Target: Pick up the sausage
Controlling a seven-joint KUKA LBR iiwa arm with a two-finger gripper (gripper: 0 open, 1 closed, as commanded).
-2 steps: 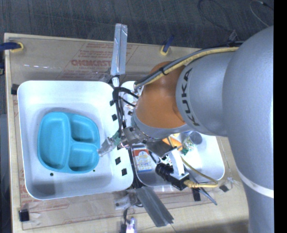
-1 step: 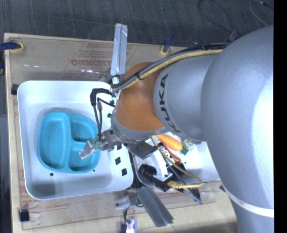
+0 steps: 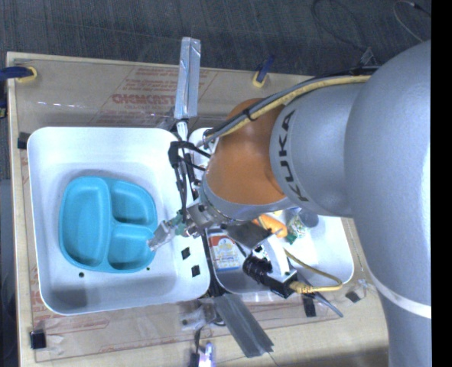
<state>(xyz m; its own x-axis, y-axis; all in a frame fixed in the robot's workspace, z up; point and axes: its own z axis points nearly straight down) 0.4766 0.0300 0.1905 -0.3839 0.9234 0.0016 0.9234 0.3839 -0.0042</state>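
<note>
My gripper hangs low over the left bin, at the right edge of a blue divided plate. Its tip sits just above the plate's lower right compartment. I can make out nothing held at the tip. The grey arm with its orange band reaches across from the right and hides most of the right bin. In the part of that bin that shows, an orange item lies beside a green and white item.
A red and white packet lies at the right bin's left side. Black cables run along the wrist above the divider between the bins. A metal bar stands behind the bins, with clamps at the bench edges.
</note>
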